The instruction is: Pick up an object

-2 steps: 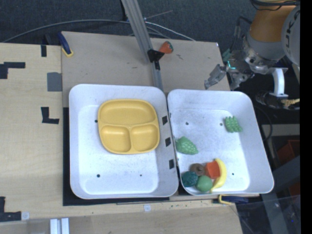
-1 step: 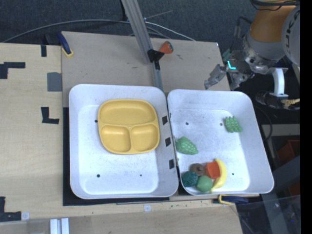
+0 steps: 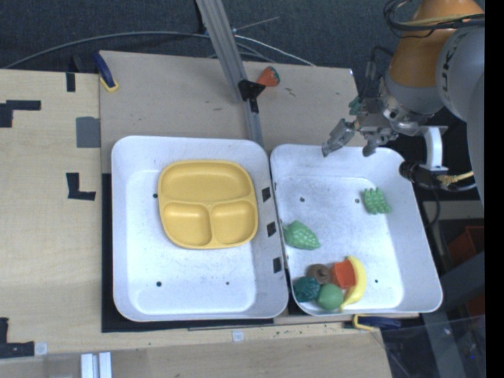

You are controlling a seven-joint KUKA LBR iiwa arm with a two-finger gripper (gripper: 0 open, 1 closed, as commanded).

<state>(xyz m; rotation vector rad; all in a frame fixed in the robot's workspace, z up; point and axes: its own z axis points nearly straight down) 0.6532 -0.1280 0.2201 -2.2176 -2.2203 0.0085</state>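
Approach step: the gripper (image 3: 347, 142), fingers spread and holding nothing, hangs over the right bin's (image 3: 409, 211) far rim. Toys cluster (image 3: 331, 283) at that bin's near edge; descent onto one comes next.

Left bin (image 3: 126, 235): holds a divided plate (image 3: 209, 203), toward its far side.
Right bin (image 3: 409, 242): a leafy toy (image 3: 302, 235) at its left, a bumpy toy (image 3: 376, 201) at its right.
Near edge of right bin: a pile of toy food (image 3: 332, 282).
Gripper (image 3: 348, 142): above the right bin's far edge.
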